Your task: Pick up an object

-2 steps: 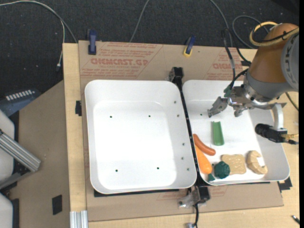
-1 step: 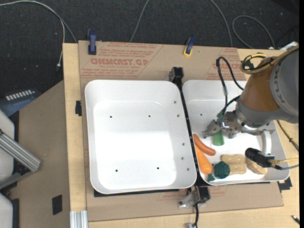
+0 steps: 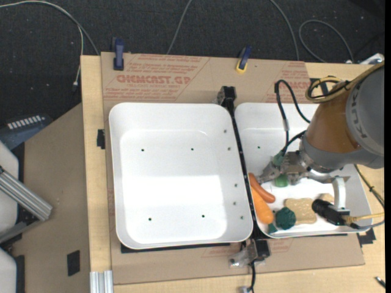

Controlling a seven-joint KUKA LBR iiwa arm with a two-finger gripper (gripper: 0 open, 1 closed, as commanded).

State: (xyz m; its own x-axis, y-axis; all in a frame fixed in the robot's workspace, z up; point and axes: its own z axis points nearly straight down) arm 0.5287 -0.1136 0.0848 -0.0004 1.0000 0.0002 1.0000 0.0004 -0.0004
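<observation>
The hand (image 3: 282, 171) hung low in the right bin (image 3: 269, 122); I couldn't tell its grip. The carrot (image 3: 261, 201) lay just below-left of it, so it probably needed to centre over one item before closing.

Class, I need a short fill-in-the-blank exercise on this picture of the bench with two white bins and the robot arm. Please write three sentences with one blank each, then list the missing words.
1. The carrot lies in the ____ bin, by the divider between the two bins.
2. The round thing near the front rim of the right bin, next to the carrot, is dark ____ in colour.
3. The arm reaches in over the ____ bin.

Missing words: right; green; right
</observation>
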